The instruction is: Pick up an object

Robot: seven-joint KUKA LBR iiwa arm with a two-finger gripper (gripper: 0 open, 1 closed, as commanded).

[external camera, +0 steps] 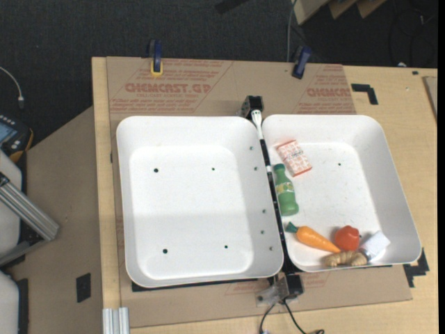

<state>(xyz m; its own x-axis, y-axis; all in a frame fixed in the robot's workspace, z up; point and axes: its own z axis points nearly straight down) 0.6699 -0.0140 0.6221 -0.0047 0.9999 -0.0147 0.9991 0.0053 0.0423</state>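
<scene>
Two shallow white plastic bins with rounded corners sit side by side on a brown cardboard sheet (208, 82) printed with red lettering and held by two blue clamps at its far edge. The left bin (139, 145) has a smooth floor with four small dark holes. The right bin (389, 165) holds all the objects: a green plastic bottle (284, 188) lying along its left wall, a red-and-white checked packet (294, 156) just beyond it, an orange toy carrot (313, 238) with a green stub, a glossy red tomato-like piece (348, 237), a knobbly tan root (345, 259), and a small white block (376, 245) in the near corner.
</scene>
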